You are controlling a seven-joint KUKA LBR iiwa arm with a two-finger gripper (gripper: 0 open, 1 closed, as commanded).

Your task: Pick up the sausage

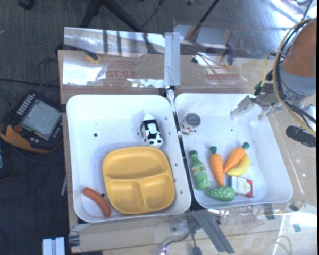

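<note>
Jaws appear spread and empty: the gripper (251, 108) hangs over the upper right of the right bin (279, 158), its two pale fingers angled apart with nothing between them and no object touching them. Note that your target, the sausage (97, 201), lies well apart from it — in the lower left corner of the left bin (80, 121), set diagonally on the bin floor just beside the yellow divided plate (139, 179). Judge it to be a light toy, probably smooth plastic or rubber, rounded in section and so liable to roll or squirt out of a loose pinch. You should take it at mid-length, with the fingers closing across its short width and turned square to its diagonal axis. Space is tight: the bin wall curves close on one side and the plate rim sits near the other, so a finger may catch either one. Between gripper and target stand the small cow figure (151, 133) and the bins' shared rim.
</note>
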